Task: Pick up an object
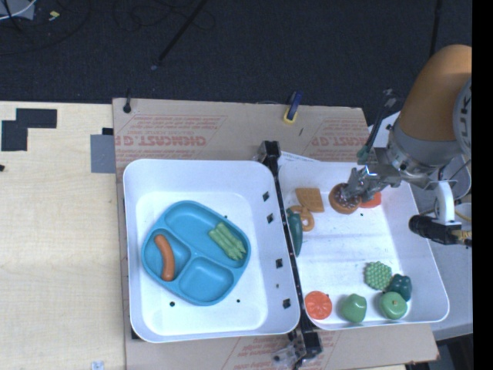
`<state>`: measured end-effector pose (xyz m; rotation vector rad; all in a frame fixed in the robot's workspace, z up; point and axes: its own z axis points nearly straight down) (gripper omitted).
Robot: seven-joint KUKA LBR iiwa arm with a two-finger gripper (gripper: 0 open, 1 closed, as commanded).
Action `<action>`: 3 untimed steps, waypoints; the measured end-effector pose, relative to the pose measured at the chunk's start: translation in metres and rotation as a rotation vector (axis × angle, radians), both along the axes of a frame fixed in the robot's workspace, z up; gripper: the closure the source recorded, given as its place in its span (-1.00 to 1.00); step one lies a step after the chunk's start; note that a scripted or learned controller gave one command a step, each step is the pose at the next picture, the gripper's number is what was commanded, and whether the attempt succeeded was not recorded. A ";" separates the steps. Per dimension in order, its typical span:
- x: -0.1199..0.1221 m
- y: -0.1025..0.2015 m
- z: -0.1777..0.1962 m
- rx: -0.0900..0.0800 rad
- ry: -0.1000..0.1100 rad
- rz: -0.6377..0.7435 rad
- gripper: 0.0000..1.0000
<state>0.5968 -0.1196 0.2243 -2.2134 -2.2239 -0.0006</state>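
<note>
Where the right bin [420, 230] comes nearest me, I see an orange tomato-like piece [317, 305], two green apples [353, 308] and [393, 305], a knobbly green piece [377, 274] and a dark teal one [400, 286] crowded along its front rim. Open white floor lies beyond them. Against the divider sits a dark green pepper [295, 232], long axis running near to far, beside a pretzel [303, 220] and a tan cracker [310, 199]. Farther back, the gripper [356, 191] hangs over a round brown disc [343, 199], just beside a red piece [370, 200]; I cannot tell its finger state. Left, the other bin [139, 206] holds a blue divided plate [202, 280] with a sausage [165, 256] and green beans [228, 240].
</note>
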 end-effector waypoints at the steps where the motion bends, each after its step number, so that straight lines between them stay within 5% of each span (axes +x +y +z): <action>1: 0.022 0.054 -0.007 -0.002 -0.002 -0.001 1.00; 3: 0.027 0.061 0.012 -0.002 -0.002 -0.003 1.00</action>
